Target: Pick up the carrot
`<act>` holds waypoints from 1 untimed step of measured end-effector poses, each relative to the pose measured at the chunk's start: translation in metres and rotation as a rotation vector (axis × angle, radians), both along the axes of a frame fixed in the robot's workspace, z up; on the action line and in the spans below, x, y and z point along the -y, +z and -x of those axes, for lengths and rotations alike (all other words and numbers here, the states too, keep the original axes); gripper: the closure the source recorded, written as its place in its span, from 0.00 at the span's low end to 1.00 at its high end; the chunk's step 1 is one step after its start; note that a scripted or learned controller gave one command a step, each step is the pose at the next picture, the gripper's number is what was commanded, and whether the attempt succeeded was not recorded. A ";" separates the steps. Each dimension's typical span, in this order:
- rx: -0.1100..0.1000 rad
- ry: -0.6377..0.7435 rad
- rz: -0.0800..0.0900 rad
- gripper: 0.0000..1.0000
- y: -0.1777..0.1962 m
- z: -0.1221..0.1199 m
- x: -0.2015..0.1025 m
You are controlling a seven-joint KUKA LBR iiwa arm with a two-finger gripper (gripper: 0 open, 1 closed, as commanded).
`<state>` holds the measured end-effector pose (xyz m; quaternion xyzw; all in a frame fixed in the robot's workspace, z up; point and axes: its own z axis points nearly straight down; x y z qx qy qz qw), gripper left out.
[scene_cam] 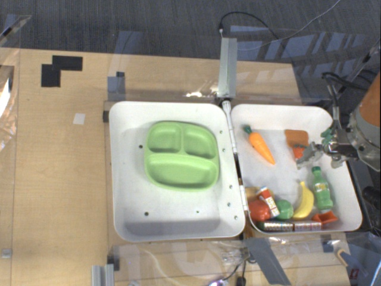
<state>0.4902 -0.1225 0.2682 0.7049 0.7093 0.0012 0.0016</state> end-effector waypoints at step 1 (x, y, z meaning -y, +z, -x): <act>-0.002 -0.102 -0.002 0.00 -0.054 -0.045 -0.049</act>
